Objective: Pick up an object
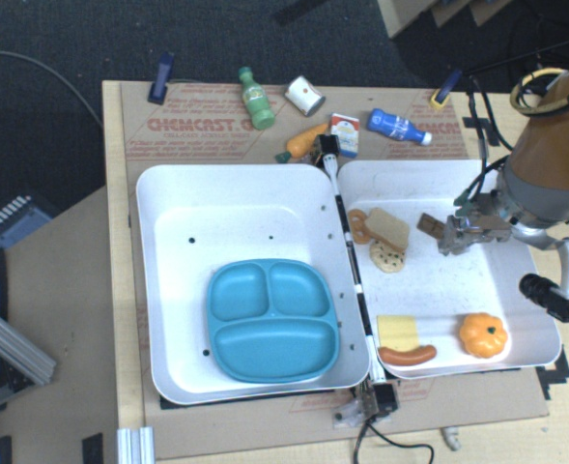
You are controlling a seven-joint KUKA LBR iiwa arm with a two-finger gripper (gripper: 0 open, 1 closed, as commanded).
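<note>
Currently, right bin (pixel 516 288), mid-right of frame: pincer (pixel 455 237) low near a small brown piece (pixel 429 224); whether clenched or released, cannot tell. Nearest candidates: bread slice (pixel 388 228), cookie (pixel 388 257), probably light rigid plastic toys; grip across the narrow edges.

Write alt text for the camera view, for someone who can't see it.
A grey robot arm's hand hovers low over the right white bin, which holds toy food: a pumpkin, sausage, cheese, cookie. The left bin holds a blue divided plate.
</note>
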